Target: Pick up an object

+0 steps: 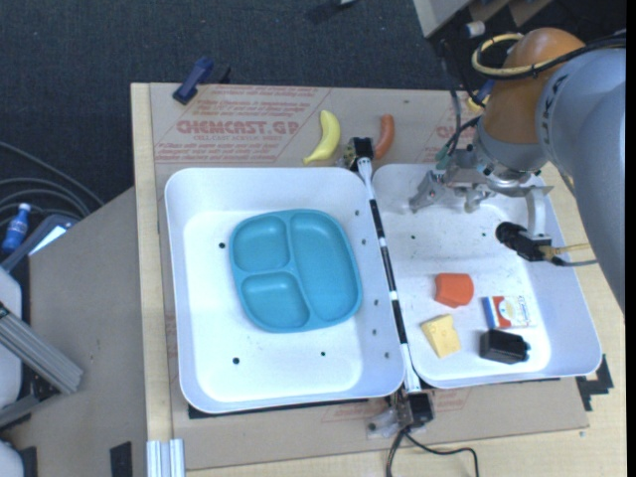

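I take the orange block (pixel 454 288) as my mark; it lies on the floor of the right bin (pixel 422 256), about midway along it. My pincer (pixel 444 205) hangs over the far end of that same bin, well beyond the orange block and a little left of it. Its fingers are spread apart with nothing between them, low over bare white floor. Just nearer than the orange block and slightly left lies a yellow wedge (pixel 441 335), close to it but not touching. To the block's right and a touch nearer sits a small red, white and blue box (pixel 508 312). Nearer again, right of the wedge, is a black lump (pixel 504 346), just beside the box's near edge. Well to the left of the orange block, across the divider, the left bin (pixel 199 306) holds a blue divided plate (pixel 295 268) lying flat at its middle. Far beyond the block and to its left, outside both bins on the brown board (pixel 248 117), lie a banana (pixel 324 137) and, nearer my pincer, an orange-red sausage shape (pixel 384 135). A blue thing (pixel 193 80) sits at the board's far left corner, farthest of all from the block.
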